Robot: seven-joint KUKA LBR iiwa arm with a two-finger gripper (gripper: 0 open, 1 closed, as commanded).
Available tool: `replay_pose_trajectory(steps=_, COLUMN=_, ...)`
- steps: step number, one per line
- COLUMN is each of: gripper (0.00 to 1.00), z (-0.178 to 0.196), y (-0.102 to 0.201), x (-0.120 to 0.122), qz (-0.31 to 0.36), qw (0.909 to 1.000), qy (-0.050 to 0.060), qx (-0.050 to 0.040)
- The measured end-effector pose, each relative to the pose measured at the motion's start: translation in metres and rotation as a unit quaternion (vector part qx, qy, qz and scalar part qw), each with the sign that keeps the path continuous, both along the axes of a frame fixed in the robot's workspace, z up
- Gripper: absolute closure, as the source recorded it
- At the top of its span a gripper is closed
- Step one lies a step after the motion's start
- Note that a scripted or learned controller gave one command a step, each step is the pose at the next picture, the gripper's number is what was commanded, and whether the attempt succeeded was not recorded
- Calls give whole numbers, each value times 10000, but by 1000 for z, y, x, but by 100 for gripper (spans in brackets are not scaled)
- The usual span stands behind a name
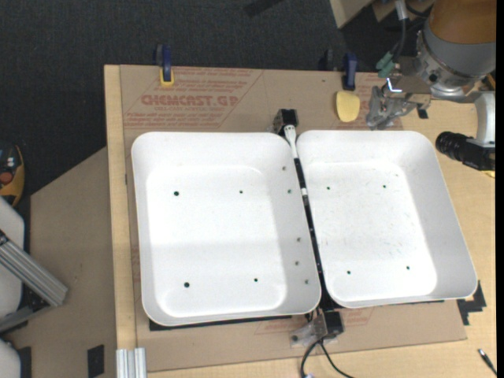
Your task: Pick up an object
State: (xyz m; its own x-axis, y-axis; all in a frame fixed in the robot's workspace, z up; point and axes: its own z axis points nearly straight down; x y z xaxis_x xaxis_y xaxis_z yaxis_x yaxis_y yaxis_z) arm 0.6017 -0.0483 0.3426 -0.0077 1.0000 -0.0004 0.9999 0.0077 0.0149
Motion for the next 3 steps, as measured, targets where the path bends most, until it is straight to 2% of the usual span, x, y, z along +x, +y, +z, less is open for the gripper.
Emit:
replay_pose_trajectory(steps=1, gripper=100, z=-84, y=47, x=62, qz=-11, qw=10000, qy=63, qx=3)
replay_pose_trajectory(steps=2, gripper=100, z=72, y=93, x=36, qz=-4, qw=10000, qy=-20, qx=16)
replay_pose_trajectory(steps=3, gripper=100, z=-55, y=145, x=64, qz=-13, qw=9999, qy=134, qx=4)
